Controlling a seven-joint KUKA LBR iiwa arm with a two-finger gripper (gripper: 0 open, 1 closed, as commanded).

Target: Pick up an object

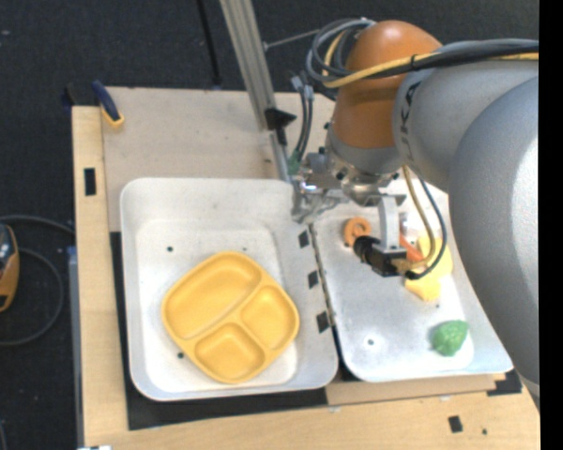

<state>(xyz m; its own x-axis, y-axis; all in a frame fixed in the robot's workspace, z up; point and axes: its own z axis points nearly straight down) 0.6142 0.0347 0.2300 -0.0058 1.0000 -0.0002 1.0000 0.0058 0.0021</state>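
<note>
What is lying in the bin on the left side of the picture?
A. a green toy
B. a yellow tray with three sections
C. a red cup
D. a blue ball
B: the yellow tray with three sections lies flat in the left bin; the green thing sits over in the right bin, near its front corner.

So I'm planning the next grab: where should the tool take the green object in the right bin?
Judging by its pose, straight from above: the green object is a small rounded lump lying apart from the yellow item, near the bin's front rim. Close across its narrower middle.
</note>
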